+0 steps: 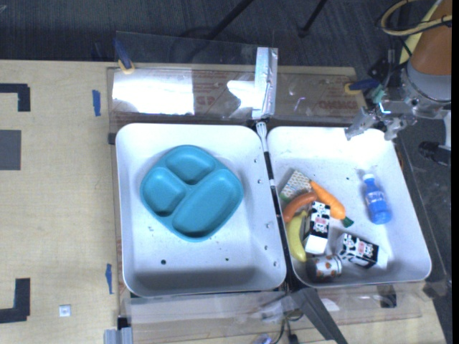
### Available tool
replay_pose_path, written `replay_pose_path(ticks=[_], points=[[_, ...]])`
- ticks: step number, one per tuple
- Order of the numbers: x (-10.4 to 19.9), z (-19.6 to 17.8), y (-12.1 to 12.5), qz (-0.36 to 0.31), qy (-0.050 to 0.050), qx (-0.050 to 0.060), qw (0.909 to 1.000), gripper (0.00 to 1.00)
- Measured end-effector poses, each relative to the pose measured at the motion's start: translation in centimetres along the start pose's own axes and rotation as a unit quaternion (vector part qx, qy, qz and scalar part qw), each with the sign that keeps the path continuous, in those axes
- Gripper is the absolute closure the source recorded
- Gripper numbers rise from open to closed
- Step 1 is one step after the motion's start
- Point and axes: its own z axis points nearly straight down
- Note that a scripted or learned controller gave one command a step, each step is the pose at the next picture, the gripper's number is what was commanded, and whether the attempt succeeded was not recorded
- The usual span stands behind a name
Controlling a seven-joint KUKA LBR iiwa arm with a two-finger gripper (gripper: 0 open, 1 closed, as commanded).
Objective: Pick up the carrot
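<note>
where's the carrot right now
The carrot lies in the right bin, near its left side, just above the banana and left of the blue bottle.

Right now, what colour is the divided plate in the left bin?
Blue; the plate shows best in the camera view.

Fixed overhead camera, slanted down on both bins (pixel 129 192).

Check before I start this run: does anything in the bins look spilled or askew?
Nothing spilled. The right white bin holds a jumbled pile: the orange carrot lies tangled with a yellow banana and black-and-white cartons.
</note>
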Motion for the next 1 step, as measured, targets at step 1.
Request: replay_pose_path(ticks=[1], points=[[5.41,8.09,-3.42,0.025,0.000,0.000,0.9997,0.00]])
